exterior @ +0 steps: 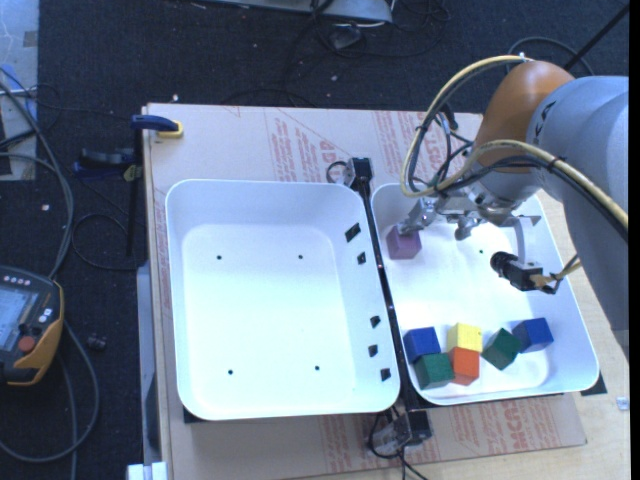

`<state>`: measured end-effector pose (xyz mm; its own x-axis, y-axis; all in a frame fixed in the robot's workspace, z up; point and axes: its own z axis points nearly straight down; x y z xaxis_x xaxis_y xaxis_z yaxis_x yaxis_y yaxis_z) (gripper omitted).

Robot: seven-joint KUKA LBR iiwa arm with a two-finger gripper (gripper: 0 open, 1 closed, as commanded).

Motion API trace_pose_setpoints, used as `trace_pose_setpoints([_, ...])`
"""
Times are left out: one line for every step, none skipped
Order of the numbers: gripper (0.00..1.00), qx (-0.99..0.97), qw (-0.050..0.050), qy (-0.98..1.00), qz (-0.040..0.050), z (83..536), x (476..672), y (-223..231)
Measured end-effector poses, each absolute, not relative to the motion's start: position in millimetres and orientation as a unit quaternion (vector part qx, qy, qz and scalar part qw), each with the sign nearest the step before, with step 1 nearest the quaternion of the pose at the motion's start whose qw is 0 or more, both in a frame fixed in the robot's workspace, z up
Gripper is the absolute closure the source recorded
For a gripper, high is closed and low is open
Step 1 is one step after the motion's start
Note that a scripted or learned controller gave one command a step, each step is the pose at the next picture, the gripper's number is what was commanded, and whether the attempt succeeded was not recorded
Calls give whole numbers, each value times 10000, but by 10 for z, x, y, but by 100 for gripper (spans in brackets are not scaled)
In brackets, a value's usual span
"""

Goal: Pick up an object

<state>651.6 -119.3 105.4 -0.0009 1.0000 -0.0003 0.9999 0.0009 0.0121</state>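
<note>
At the near edge of the surface (500, 430), a small black connector with cables (400, 433) is seen below the gap between the two bins. Just beyond it, a cluster of blocks is gathered in the near part of the right bin (575, 353): a blue block (421, 342), a dark green block (434, 369), an orange block (465, 365) and a yellow block (466, 336) are packed together, touching or nearly so. Just to their right, a second green block (501, 349) is set against a second blue block (534, 333). The left bin (180, 268) is placed beside the right one, and a row of black clips (374, 320) is seen along the shared edge.

Farther back in the right bin, a purple block (404, 243) is seen close to the bin's left wall, well apart from the cluster. The hand (440, 218) is positioned just beside and above this block, at its right; the block appears to lie next to the nearer finger rather than between the fingers, though this is hard to judge from the slanted view. Whether the hand is released or clenched cannot be told. The grey arm (590, 158), with its orange band (515, 103), is extended in from the right, and yellow cables (445, 108) are looped over it.

At the far left corner of the surface, a blue and yellow clamp (155, 125) is fixed.
</note>
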Motion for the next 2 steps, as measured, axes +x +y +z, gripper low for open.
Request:
trace_pose_setpoints([0, 7066, 43, 7076, 41, 1054, 6515, -1190])
trace_pose_setpoints([0, 7068, 43, 7074, 41, 1054, 6515, -1193])
